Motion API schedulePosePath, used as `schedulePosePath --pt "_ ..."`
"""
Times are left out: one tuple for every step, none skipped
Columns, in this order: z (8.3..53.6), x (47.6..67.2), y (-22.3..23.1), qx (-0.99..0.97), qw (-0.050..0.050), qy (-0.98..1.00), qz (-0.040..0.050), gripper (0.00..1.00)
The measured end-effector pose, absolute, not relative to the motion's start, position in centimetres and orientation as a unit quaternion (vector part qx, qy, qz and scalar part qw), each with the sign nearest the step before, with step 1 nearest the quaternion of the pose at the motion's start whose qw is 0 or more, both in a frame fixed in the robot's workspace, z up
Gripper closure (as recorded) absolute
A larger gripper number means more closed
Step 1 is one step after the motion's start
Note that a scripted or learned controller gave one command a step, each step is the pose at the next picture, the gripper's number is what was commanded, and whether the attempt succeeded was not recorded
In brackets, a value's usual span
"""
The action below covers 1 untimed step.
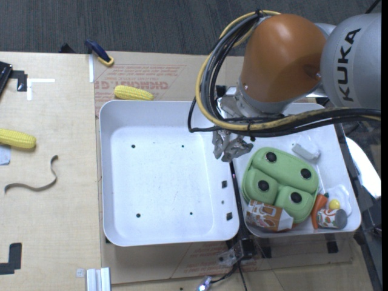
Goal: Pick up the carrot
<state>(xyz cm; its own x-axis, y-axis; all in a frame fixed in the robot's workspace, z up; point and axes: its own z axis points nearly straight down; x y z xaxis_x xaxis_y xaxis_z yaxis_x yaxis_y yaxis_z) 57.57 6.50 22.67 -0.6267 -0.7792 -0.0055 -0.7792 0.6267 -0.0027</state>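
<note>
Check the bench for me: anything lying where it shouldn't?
Yes. Two yellow corn cobs lie outside the bins: one on the cardboard behind the left bin, another on the bench at far left, near a curled strip. The carrot sits in the right bin's near corner, wedged beside the green toy.

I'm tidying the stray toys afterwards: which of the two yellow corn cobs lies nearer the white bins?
The corn cob on the cardboard, just above the left bin's top edge. The other corn cob lies far left on the wooden bench.
</note>
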Motion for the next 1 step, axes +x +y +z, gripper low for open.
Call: schedulePosePath --pt "23.61 57.74 6.55 -0.429 0.006 0.903 0.0011 1.0"
